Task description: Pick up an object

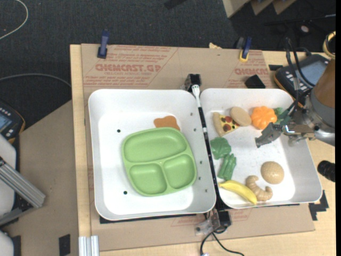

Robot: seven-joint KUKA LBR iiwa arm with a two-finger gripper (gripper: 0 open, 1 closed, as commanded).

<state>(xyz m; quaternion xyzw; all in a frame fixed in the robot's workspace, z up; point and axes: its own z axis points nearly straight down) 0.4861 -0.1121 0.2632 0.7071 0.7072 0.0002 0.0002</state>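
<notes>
The pincer (268, 136) is seen over the right bin (298, 188), beside the orange toy (262, 116). Its fingers are spread apart, and nothing is gripped between them.

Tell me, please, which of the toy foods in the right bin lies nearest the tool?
The orange pepper, just left of the tool; the banana and broccoli lie farther off.

Right bin (298, 188): pizza slice (225, 124), bread roll (240, 116), orange pepper (262, 117), two green veg (223, 156), banana (238, 191), tan bun (272, 172), beige piece (259, 188), all lying loose.
</notes>
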